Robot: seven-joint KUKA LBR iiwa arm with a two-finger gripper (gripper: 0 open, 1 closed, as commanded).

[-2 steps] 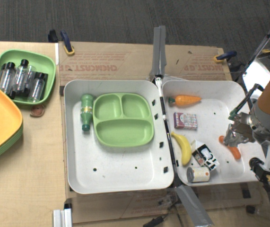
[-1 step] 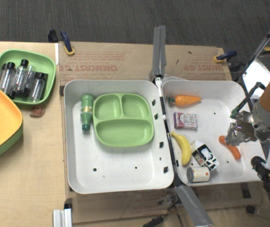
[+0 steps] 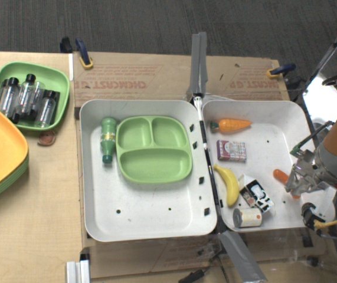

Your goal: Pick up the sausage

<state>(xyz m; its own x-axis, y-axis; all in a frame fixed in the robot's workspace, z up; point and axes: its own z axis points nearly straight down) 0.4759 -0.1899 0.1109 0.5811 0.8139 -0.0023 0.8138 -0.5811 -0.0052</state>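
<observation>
The sausage (image 3: 280, 174) is a small orange-red piece lying on the floor of the right bin (image 3: 274, 137), near its right wall. Its left end shows; the rest is hidden under the gripper. My gripper (image 3: 301, 181) hangs low right over the sausage's right end, at the bin's right side, with the grey arm and orange band rising behind it at the frame's right edge. The view does not show anything lifted off the bin floor.
The right bin also holds a carrot (image 3: 234, 124), a pink box (image 3: 231, 150), a banana (image 3: 228, 183), a black-and-white packet (image 3: 255, 194) and a white cylinder (image 3: 248, 217). The left bin (image 3: 150, 211) has a green divided plate (image 3: 154, 148) and a green bottle (image 3: 107, 139).
</observation>
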